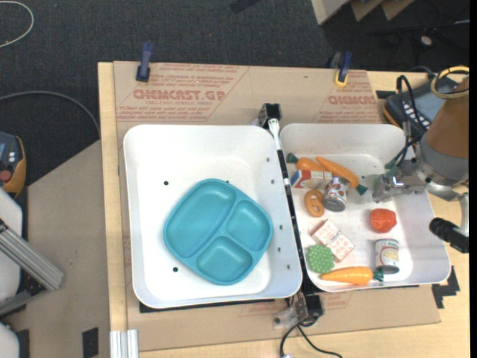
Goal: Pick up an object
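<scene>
One carrot [347,276] lies crosswise, tip left, in right bin [417,144]; gripper [387,187] state unclear.

Left white bin [141,200] holds blue three-compartment plate [217,231], lying flat, slightly right of bin centre. Table [186,95] covered by brown cardboard sheet printed with red lettering. Blue clamp [144,60] at sheet's far left edge; yellow-and-blue clamp [342,67] at far edge further right. Black clip [270,113] sits at far end of seam between bins; another clip [307,305] at near end. Dark carpet [149,13] beyond table, thin cable [22,10] looping over it at top left. Aluminium rail [30,256] at left edge.
</scene>
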You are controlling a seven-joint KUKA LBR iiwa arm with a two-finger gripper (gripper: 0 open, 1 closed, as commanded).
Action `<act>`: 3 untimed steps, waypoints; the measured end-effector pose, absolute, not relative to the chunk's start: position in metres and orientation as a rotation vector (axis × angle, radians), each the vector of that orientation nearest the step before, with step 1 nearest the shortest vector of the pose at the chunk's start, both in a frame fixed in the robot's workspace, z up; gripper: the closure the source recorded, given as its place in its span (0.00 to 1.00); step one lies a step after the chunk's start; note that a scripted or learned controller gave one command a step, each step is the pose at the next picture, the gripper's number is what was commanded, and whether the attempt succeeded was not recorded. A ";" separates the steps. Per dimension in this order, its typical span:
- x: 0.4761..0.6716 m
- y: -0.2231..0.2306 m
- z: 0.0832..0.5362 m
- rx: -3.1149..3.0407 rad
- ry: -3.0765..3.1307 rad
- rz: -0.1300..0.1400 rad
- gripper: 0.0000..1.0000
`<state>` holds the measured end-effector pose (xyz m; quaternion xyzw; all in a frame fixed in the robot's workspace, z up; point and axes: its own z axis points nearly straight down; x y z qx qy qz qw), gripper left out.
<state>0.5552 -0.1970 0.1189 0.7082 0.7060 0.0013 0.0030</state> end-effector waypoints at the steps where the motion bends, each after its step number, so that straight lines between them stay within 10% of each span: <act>1: 0.517 -0.226 0.166 2.222 2.216 0.000 1.00; 3: 0.545 -0.175 0.237 2.210 2.224 0.007 1.00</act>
